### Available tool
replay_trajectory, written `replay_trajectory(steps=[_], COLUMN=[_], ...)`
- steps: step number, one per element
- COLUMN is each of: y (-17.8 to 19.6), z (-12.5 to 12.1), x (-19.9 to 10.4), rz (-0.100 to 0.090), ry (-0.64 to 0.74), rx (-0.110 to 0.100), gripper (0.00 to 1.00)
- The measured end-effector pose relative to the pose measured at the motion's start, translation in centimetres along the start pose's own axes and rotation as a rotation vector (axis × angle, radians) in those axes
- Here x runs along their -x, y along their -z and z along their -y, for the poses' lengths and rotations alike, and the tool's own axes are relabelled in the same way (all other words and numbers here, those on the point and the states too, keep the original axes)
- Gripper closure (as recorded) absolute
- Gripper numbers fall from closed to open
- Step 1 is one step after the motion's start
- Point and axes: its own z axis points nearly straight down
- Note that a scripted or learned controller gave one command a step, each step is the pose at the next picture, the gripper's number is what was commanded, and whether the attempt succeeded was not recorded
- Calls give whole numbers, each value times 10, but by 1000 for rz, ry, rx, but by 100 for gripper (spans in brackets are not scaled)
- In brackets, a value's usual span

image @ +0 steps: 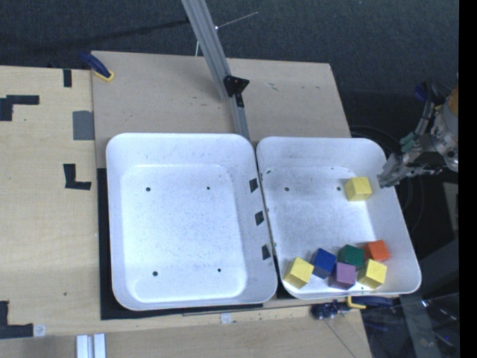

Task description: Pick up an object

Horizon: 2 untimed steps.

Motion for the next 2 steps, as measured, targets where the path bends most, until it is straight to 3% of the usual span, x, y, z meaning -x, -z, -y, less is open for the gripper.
replay_trajectory(steps=[2], y=[-27], z=[-32], x=[-109], rz=[-3], ry=[5], rx=[-5], gripper=[100])
